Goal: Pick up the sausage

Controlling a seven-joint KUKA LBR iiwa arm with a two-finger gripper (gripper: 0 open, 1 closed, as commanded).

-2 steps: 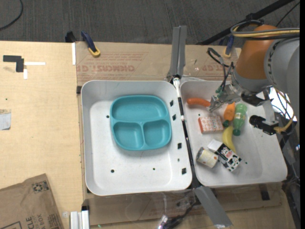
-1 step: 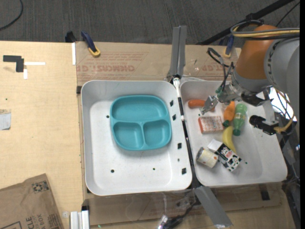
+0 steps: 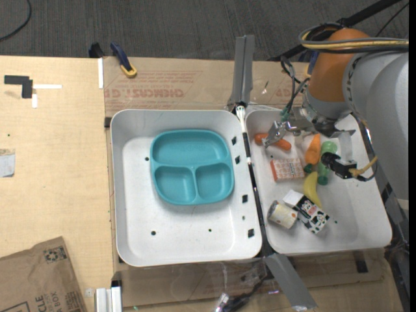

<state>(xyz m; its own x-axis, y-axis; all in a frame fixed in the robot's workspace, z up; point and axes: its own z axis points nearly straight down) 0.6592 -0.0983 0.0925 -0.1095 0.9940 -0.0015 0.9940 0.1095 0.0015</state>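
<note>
The sausage [image 3: 281, 144], a short orange-red piece, lies in the back left part of the right bin [image 3: 364, 233], close to the divider between the bins. My gripper [image 3: 279, 132] hangs right over it, reaching in from the right, low in the bin and at or just above the sausage's top. The gripper's metal tip covers part of the sausage. I cannot tell whether it touches the sausage.
Beside the sausage lie an orange carrot-like piece [image 3: 314, 149], a green item [image 3: 328, 153], a yellow banana [image 3: 311, 187], a red-and-white packet [image 3: 286, 169], a small can [image 3: 283, 214] and a black-and-white box [image 3: 313, 216]. The left bin [image 3: 130, 226] holds a teal divided plate [image 3: 193, 166].
</note>
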